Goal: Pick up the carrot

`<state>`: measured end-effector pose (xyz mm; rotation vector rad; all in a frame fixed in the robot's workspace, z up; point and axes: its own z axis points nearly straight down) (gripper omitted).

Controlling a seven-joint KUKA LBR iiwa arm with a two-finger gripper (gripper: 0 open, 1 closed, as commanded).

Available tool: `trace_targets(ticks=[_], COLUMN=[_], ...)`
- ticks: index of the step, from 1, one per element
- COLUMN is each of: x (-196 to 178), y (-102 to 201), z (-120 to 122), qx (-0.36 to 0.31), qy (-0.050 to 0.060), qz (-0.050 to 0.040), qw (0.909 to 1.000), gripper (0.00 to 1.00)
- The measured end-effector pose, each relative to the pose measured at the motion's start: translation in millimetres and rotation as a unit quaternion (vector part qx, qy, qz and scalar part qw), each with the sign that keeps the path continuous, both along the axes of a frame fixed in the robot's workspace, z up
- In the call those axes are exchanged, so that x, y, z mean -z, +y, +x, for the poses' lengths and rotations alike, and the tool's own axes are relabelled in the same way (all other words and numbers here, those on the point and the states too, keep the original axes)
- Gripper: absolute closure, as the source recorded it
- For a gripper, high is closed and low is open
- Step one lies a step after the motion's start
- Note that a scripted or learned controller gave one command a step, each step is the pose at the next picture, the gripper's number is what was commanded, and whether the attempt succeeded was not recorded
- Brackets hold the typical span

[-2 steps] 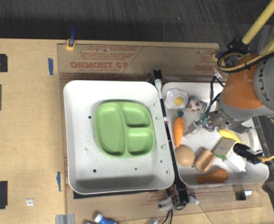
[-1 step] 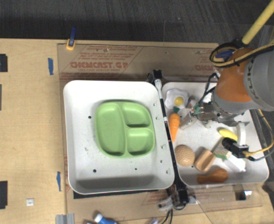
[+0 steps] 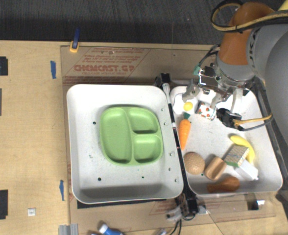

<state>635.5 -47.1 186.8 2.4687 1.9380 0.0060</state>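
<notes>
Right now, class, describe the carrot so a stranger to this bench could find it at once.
Start at the right white bin, the one crowded with toy food. Follow its left wall, next to the bin holding the green tray. The carrot lies along that wall: the one orange, tapering piece with a green top, above the round tan ball.

One fixed camera, mounted above the desk (image 3: 26, 131), looks down at a slant. Both white bins sit in frame: left bin (image 3: 85, 180) near centre, right bin (image 3: 269, 170) toward the right edge. Arm (image 3: 242, 38) enters from upper right. Dark floor runs along the top. Middling distance, whole bins visible
</notes>
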Motion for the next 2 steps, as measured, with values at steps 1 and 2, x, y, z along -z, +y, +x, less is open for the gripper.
trace_targets(ticks=[1,2], x=[90,97], y=[-46,-50], z=[-29,-79], qx=[0.0,-0.062], qy=[0.0,-0.003], qz=[-0.0015,-0.0014], qw=[1.0,0.9981], gripper=[0.0,0.0])
